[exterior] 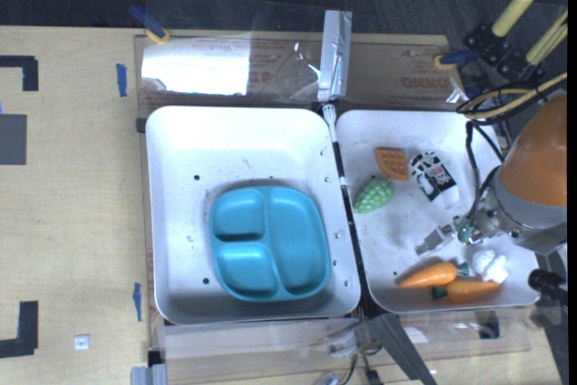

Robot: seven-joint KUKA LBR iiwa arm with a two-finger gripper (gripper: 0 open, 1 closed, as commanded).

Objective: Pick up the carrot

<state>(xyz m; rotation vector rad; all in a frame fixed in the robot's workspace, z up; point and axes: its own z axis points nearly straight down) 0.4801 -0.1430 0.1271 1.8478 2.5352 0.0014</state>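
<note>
The carrot (428, 275) is orange and lies flat near the front edge of the right bin (397, 225), tip pointing left. A second orange carrot-like piece (471, 289) lies just behind and to the right of it. My gripper (442, 237) hangs a little above and beyond the carrot, apart from it, with nothing seen in it. The grey arm with its orange band (541, 162) comes in from the right.
A white lump (491, 264) sits beside the carrots. A green bumpy item (372, 194), an orange-brown wafer (392, 161) and a black-and-white object (433, 174) lie farther back. A blue divided plate (269, 241) rests in the left bin (180, 158).
</note>
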